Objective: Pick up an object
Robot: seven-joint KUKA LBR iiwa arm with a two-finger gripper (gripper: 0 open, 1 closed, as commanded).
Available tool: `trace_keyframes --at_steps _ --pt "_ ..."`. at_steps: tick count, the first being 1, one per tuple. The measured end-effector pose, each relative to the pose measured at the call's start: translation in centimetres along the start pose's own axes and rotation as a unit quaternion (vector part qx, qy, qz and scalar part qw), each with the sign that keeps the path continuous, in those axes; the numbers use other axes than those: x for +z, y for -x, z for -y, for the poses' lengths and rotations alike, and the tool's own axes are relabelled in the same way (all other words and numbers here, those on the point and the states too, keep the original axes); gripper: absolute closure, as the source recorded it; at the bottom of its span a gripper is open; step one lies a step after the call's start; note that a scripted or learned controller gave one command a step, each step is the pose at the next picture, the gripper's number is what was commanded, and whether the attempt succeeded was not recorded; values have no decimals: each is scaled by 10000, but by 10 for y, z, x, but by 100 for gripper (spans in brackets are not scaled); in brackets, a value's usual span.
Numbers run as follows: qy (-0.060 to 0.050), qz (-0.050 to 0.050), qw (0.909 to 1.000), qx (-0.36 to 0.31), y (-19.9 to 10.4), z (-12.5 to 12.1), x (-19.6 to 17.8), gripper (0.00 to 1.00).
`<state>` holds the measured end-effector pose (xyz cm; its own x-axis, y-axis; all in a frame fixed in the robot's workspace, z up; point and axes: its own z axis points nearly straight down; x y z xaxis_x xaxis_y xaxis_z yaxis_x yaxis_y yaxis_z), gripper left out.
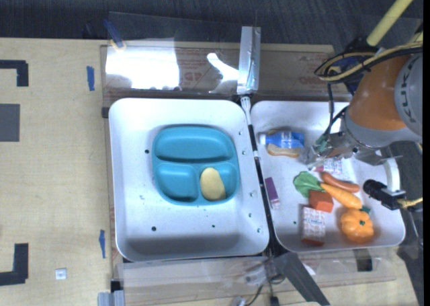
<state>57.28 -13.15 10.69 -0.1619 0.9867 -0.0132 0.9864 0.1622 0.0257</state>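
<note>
The right bin (393,234) holds several toy foods. Among them are a blue and white packet (283,141), a green leaf (307,181), an orange carrot (340,192), a red block (321,201), an orange pumpkin (356,225), a red and white box (313,223) and a purple bar (271,191). My gripper (325,155) hangs low in this bin, just right of the packet and above the carrot's top end. Nothing can be seen held in it.
The left bin (127,163) holds a blue divided tray (178,163) with a yellow potato-like piece (212,183) in its lower right compartment. A metal divider post (248,59) stands behind the bins. Cables (349,62) loop near the orange wrist band (379,99).
</note>
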Motion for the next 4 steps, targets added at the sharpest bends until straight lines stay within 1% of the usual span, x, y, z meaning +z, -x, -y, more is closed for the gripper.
trace_keyframes --at_steps 1,2,3,4 --pt "-14 -6 10000 -1 0 1 1 0" --pt "17 11 10000 5 1 -1 -11 100" --pt "9 8 10000 5 1 -1 -10 0" --pt "-100 -68 9991 -403 -28 -29 -51 0"
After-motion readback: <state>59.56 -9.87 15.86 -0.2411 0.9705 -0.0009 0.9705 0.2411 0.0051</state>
